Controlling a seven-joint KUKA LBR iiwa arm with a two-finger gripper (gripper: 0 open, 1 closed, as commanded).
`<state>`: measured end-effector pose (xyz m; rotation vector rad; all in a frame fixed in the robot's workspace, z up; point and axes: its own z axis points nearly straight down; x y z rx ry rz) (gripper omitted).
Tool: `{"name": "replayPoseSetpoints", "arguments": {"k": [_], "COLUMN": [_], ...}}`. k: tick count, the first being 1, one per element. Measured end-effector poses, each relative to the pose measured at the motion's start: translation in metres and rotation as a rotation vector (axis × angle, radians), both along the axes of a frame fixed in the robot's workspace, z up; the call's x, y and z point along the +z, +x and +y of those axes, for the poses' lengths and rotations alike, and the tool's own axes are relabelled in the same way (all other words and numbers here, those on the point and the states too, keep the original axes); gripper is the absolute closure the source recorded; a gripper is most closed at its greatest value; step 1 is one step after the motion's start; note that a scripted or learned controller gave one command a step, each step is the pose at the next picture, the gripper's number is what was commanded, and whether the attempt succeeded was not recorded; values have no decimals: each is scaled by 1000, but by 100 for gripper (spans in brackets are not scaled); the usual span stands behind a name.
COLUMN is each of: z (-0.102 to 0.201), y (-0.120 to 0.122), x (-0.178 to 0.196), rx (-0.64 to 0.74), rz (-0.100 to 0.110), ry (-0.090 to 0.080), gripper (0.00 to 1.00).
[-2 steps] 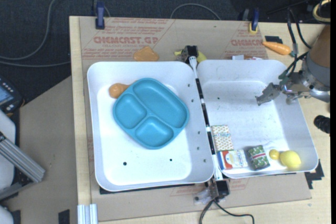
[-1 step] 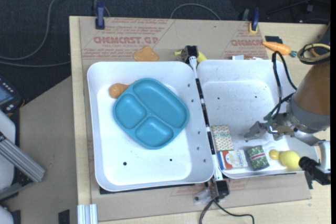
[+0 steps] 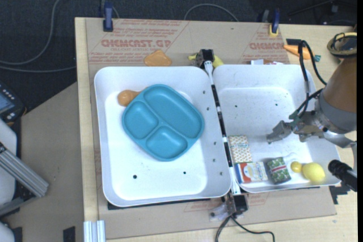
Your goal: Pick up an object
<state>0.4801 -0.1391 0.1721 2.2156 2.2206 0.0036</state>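
Bins sit side by side on the bench so you can work either one from the same reach, and the arm [image 3: 340, 93] comes in from the right over the right bin [image 3: 255, 93]. Your gripper [image 3: 282, 132] hangs low over the middle of that bin, pointing left, above bare floor with nothing between it and the small things below; whether it is parted or closed cannot be told from this slant, so don't count on a grasp. Nothing shows held. The likely targets crowd the right bin's near edge, probably because they have slid into the low corner: a patterned packet [image 3: 240, 149] against the dividing wall, a red and white packet [image 3: 252, 172] just below it, a green packet [image 3: 278, 170] touching beside that, and a yellow toy [image 3: 309, 170] further right, near the arm's dark fitting. They lie close together, so a pick there risks nudging a neighbour. In the left bin [image 3: 113, 139] you see a blue tray [image 3: 163, 122] lying flat and filling the upper middle, with an orange piece [image 3: 127, 97] tucked partly under its far left rim. Another orange bit [image 3: 157, 58] lies outside the bins on the board [image 3: 136, 39], well apart from your gripper.
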Motion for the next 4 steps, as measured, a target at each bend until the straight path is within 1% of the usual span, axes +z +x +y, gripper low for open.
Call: {"name": "replayPoseSetpoints", "arguments": {"k": [1,2,3,4], "z": [-90,-57,-28,-20], "y": [48,-5,129,29], "x": [8,-87,15,-35], "rx": [-7,-4,8,-5], "rz": [-1,17,-15,16], "ry": [-6,8,-3,6], "gripper": [0,0,0,0]}}
